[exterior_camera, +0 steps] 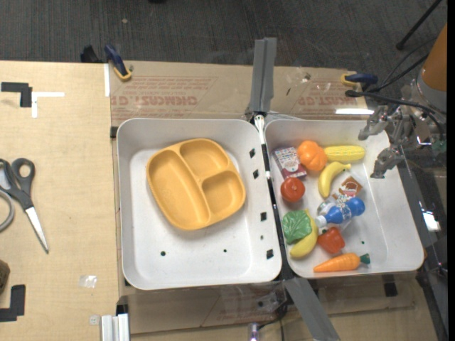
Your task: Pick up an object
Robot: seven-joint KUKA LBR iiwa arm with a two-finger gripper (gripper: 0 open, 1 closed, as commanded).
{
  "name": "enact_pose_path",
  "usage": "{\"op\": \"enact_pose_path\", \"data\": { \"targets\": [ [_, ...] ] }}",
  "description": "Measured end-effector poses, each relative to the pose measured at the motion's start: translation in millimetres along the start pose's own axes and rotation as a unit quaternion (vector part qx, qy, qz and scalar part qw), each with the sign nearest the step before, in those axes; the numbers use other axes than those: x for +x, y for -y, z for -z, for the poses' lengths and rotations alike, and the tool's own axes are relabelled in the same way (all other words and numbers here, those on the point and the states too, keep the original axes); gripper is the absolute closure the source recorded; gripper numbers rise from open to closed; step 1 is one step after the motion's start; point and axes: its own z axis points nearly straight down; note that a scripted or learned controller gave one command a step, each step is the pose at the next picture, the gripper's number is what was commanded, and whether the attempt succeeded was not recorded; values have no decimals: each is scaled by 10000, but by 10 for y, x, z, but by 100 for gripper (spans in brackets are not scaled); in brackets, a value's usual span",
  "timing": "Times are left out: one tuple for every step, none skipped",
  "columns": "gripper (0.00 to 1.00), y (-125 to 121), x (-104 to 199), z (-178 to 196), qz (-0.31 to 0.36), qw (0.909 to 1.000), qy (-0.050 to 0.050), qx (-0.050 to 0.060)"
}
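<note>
From above, the tabletop [57, 190] carries two white bins side by side. The left bin [142, 261] holds a yellow divided plate [195, 183], lying flat a little above the bin's middle.

The right bin [387, 233] holds the toys, crowded toward its left half. Along the top lie a small pink carton [287, 159], an orange [311, 155] touching it, and a corn cob [343, 153] to the right. Below them sit a tomato [292, 189] and a banana [327, 177], with a small brown-and-white packet [349, 187] beside the banana. Lower down, a blue-and-white bottle [340, 211] lies on its side, a green leafy piece [297, 225] rests left of it, a second banana [306, 244] curves under that, a red piece [331, 240] sits just beside it, and a carrot [340, 263] lies near the bottom wall.

The hand [389, 144] hangs over the bin's upper right corner, apart from the toys, with nothing between its fingers; how wide they stand I cannot tell. The orange band [435, 62] shows at the right edge.

Scissors [25, 197] lie on the tabletop at far left
</note>
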Motion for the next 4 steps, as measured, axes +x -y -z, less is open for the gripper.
{"op": "enact_pose_path", "data": {
  "targets": [
    [0, -352, 41, -1042, -287, 9995, 113, 27],
    [0, -535, 410, -1149, -1008, 9948, 118, 0],
    [0, -1066, -139, -1268, -757, 9971, -25, -2],
    [0, -832, 610, -1267, -963, 9954, -4, 1]
  ]
}}
